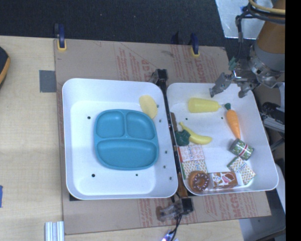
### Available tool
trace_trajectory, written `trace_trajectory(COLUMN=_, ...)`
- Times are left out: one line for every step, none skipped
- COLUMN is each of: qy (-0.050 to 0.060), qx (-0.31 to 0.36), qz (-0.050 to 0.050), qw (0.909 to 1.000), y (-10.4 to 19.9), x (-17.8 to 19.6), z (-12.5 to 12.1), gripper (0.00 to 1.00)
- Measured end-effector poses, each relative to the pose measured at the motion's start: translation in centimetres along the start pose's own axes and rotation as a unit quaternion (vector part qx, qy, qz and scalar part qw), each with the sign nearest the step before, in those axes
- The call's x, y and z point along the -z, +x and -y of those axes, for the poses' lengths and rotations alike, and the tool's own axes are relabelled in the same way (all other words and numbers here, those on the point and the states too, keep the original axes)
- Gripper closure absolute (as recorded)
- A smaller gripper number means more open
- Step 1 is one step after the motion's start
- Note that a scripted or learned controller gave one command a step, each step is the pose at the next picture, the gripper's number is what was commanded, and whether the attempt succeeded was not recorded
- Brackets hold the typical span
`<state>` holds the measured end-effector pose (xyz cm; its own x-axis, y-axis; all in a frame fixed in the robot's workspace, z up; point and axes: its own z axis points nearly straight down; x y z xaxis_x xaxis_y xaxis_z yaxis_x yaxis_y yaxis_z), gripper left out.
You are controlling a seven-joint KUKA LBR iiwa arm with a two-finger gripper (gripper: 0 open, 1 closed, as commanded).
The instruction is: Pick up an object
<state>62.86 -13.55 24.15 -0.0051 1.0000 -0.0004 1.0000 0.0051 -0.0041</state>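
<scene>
Gripper (233, 86) spread open, empty, hovering over far edge of right bin (271, 157). Nearest candidates: yellow corn cob (202, 105) lying near far edge, toy carrot (234, 123) just beside it toward right edge. Best to centre over corn cob, turn fingers across its short width, descend straight. Should avoid bin wall. Left bin (75, 134) with blue divided plate (126, 138): ignore.

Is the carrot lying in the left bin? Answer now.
No. The carrot lies in the right bin, beside the yellow corn cob.
</scene>
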Motion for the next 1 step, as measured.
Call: trace_trajectory(qy=0.003, qx=-0.002, qz=0.001, qw=1.0, y=-6.57, x=-6.01, z=1.59, gripper=0.0)
